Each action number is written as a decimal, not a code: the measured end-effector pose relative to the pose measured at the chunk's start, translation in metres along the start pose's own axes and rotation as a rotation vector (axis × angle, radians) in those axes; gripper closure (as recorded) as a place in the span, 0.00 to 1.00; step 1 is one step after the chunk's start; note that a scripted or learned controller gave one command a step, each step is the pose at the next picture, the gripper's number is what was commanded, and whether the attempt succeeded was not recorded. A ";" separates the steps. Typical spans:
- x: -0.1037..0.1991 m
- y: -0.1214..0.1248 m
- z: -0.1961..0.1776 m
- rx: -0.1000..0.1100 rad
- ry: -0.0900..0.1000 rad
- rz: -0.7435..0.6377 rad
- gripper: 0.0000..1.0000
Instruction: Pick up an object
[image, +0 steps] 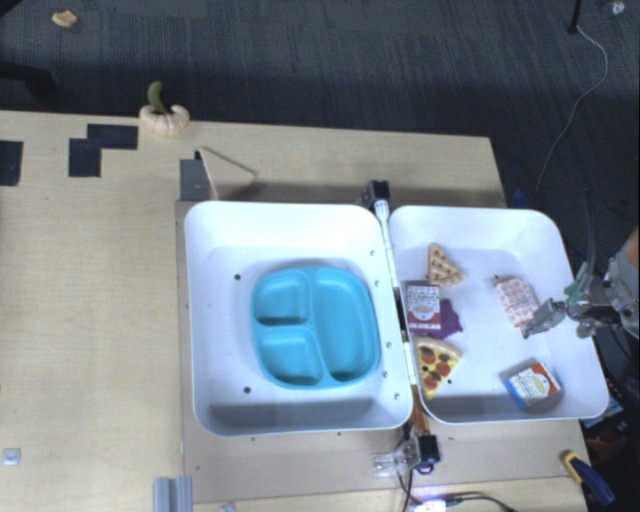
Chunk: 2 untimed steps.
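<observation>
- Right bin (480, 225): candidate objects lie loose on its floor — pink packet (516, 299) near centre, orange-blue box (531, 385) at 5 o'clock, pizza slice (436, 362) at 7 o'clock, purple packet (426, 309) at 9 o'clock, waffle wedge (443, 265) at 11 o'clock.
- Gripper (548, 318): at the bin's 3 o'clock rim, just beside the pink packet; finger spread cannot be told; nothing seen held.
- Left bin (215, 260): contains a blue divided tray (315, 325).
</observation>
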<state>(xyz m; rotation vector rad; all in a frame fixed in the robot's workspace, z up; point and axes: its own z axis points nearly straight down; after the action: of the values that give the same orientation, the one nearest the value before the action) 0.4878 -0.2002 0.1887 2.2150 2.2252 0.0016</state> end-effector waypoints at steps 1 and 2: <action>0.011 0.001 0.102 -0.007 -0.002 0.002 0.00; 0.011 0.004 0.090 -0.013 -0.004 0.001 1.00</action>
<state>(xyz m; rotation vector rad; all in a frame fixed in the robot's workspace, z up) 0.4915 -0.1893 0.0988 2.2077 2.2160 0.0115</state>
